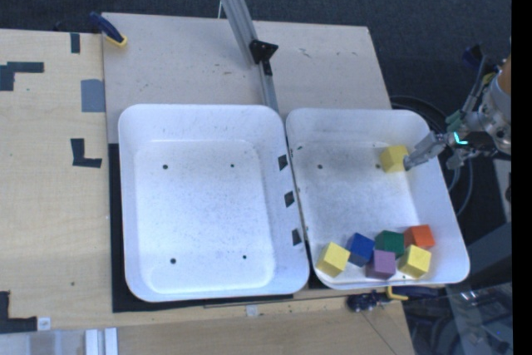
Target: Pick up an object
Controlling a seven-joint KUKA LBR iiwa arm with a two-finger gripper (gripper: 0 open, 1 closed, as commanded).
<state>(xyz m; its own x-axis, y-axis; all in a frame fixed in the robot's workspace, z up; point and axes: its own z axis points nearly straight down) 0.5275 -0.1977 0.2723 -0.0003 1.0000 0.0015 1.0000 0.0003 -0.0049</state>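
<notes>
My gripper [408, 158] hangs over the right part of the right bin [349, 129], its grey fingers [422, 150] slanting in from the arm at the view's right edge. A yellow block [392, 158] sits at the fingertips, and the fingers look closed on it. Along the right bin's front wall lies a cluster of blocks: a yellow one [333, 258], a blue one [361, 248], a green one [389, 242], a purple one [383, 263], an orange one [421, 236] and another yellow one [416, 261].
The left bin [199, 129] lies beside the right one, the two rims meeting at the middle. A grey metal pole [237, 4] slants up from the bins' back edge. Cables hang by the arm at the right.
</notes>
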